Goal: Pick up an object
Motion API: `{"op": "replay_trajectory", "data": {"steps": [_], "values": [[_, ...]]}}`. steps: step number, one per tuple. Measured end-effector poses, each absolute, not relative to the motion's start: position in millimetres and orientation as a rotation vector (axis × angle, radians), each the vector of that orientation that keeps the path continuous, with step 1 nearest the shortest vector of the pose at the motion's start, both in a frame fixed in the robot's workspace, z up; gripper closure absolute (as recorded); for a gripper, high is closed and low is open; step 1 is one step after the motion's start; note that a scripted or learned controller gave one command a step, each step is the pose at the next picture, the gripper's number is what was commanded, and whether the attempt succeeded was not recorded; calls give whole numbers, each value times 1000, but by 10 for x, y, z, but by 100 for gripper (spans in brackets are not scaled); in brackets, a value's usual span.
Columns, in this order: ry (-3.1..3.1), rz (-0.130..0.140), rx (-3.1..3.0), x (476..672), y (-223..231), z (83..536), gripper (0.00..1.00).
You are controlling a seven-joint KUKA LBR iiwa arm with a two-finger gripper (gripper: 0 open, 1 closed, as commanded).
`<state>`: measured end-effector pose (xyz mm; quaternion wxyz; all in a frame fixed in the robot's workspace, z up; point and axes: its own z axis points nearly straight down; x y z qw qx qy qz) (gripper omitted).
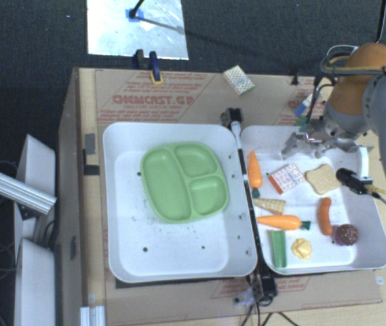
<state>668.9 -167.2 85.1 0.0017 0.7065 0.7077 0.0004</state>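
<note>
Worktop (179, 94): brown board with red printed lettering, carrying two shallow white bins side by side. Dark carpet-like floor all round; a shiny grey sheet (137, 19) lies on the floor beyond the far edge. A blue and yellow clamp (153, 66) sits at the far edge of the worktop, and a small patterned block (238, 79) lies on the board behind the bins.

Left bin (128, 250): holds a green compartment plate (184, 181), lying flat, roughly centred.

Right bin (376, 246): toy food scattered. An upright carrot (254, 169) lies near the divider, a second carrot (281, 221) lies crosswise below it, and a cone (268, 204) sits between them. A red-print card (287, 177) lies beside a bread slice (321, 178). A sausage (325, 216), a dark round piece (346, 234), a yellow piece (302, 248) and a green stick (278, 248) lie toward the near side.

Gripper (306, 143): at the bin's far edge, above the card, arm entering from the right. Fingers: nothing seen between them; cannot tell how wide they stand.
</note>
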Motion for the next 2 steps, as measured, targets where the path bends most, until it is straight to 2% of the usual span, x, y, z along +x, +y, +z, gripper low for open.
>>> {"op": "replay_trajectory", "data": {"steps": [1,2], "values": [[2225,3,2215,6692,-1227,847,0],[2226,2,2215,6690,-1062,847,0]]}}
